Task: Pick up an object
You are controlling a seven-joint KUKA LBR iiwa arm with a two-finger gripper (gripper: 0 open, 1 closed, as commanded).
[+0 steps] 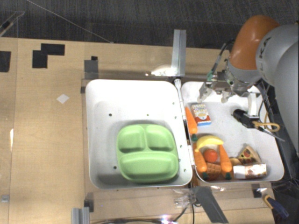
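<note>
Hovering with fingers (202, 94) apart over the bare far end of the right bin (223, 120).

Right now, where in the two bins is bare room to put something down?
Left bin: bare floor above the green tray and to its left. Right bin: one small patch right of the carton, above the banana; lower end crowded.
</note>
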